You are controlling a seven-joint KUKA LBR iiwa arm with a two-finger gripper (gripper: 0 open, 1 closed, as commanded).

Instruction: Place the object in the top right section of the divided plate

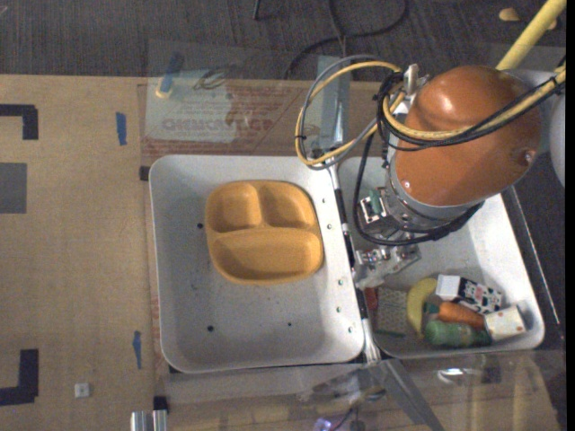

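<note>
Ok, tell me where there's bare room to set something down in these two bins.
Left bin: bare floor left of and below the plate, out to the walls; the plate's three sections are also bare. Right bin: crowded, with the arm over its upper part and toys packed along its lower edge; a bare strip runs along its right wall.

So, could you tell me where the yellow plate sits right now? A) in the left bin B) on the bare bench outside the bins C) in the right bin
A: the plate lies in the left bin, apart from the items piled in the right bin.
</note>
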